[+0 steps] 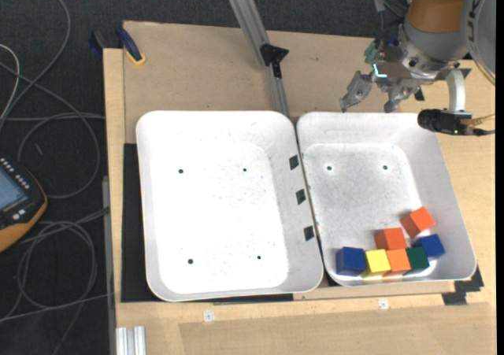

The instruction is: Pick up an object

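Small coloured wooden cubes (391, 251) cluster in the near right corner of the right-hand shallow white bin (346, 196). Above its far edge, the two-finger metal gripper (376, 95) hovers, fingers spread wide, gripping nothing.

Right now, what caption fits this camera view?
Pincer hovers open above the right bin; coloured blocks sit clustered in its near corner.

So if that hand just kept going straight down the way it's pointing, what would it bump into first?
Probably the far rim of the right bin, or the bare wooden bench just behind it. The hand hangs above that edge, fingers spread and holding nothing; depth is hard to judge. The colored blocks lie well away, at the near side.
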You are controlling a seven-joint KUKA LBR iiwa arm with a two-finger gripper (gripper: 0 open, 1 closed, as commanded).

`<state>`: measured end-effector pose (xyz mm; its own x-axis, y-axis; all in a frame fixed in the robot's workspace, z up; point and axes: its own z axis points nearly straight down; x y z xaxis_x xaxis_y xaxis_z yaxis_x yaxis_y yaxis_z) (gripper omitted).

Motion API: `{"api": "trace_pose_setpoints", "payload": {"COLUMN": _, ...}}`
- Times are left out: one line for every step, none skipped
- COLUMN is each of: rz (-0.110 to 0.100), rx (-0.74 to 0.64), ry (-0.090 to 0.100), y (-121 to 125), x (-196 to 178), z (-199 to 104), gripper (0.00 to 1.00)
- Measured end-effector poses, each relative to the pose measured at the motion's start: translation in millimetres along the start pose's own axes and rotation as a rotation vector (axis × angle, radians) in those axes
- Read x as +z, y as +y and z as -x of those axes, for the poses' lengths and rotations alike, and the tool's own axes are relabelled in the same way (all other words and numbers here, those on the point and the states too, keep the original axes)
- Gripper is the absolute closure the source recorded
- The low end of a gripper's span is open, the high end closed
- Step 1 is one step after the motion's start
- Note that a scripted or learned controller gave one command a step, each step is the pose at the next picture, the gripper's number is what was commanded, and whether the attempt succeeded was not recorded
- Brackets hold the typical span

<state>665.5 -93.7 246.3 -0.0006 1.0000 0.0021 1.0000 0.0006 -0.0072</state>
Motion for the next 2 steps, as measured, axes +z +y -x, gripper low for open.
{"api": "trace_pose_setpoints", "payload": {"rz": 0.005, "rx": -0.001, "ry": -0.001, "y": 0.8, "x": -3.3, "z": 0.1, "gripper": 0.00}}
{"api": "trace_pose_setpoints", "payload": {"rz": 0.000, "rx": 0.001, "ry": -0.001, "y": 4.6, "x": 55.6, "z": 7.0, "gripper": 0.00}}
